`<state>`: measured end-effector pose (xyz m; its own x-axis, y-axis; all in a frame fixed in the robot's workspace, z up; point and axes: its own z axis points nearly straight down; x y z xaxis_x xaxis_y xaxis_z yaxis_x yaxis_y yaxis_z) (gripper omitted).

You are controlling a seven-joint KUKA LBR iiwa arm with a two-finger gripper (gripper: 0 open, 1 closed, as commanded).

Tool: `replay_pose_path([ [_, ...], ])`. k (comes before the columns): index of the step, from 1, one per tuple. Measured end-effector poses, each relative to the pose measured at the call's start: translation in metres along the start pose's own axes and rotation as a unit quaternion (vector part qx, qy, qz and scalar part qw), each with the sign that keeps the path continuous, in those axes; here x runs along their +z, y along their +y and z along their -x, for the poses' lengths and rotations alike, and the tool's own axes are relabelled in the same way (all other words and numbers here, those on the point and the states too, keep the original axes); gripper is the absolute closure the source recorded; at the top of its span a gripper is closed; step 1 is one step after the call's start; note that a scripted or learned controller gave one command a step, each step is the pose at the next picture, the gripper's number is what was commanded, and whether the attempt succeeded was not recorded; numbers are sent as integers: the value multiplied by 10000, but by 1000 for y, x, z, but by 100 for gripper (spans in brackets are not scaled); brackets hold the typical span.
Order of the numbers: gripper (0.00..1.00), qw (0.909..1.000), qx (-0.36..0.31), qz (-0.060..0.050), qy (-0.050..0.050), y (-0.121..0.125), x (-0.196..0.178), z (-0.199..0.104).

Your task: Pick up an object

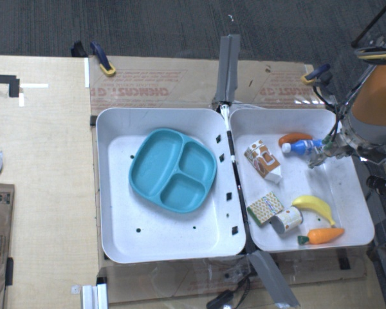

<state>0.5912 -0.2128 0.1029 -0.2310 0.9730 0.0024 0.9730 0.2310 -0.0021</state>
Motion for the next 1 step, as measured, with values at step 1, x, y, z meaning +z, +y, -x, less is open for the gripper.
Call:
replay_pose_path([
  [1, 0, 10000, 1, 0, 1, 0, 0, 0],
])
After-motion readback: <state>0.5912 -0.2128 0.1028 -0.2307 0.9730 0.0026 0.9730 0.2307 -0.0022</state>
